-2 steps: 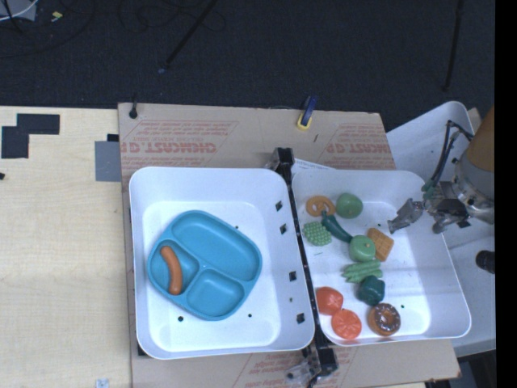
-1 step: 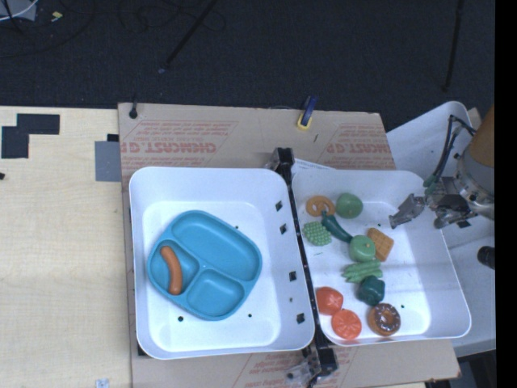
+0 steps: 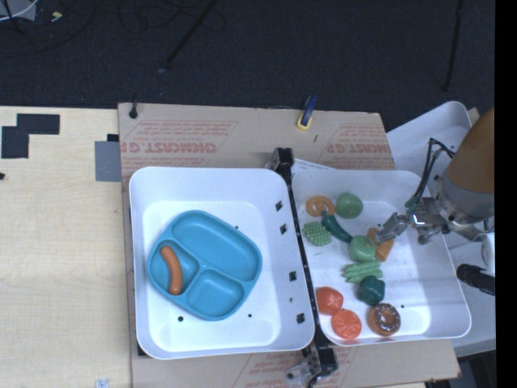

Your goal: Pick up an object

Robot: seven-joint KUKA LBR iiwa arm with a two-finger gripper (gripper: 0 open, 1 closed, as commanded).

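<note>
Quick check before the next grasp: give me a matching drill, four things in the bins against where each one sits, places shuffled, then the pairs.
Things:
1. hot dog
2. donut
3. blue tray
4. pretzel

Places:
A. near corner of the right bin, beside an orange slice
B. far end of the right bin, next to a green ball
C. in the blue tray's long side compartment
D. flat on the floor of the left bin

Pairs: 1-C, 2-A, 3-D, 4-B
</note>
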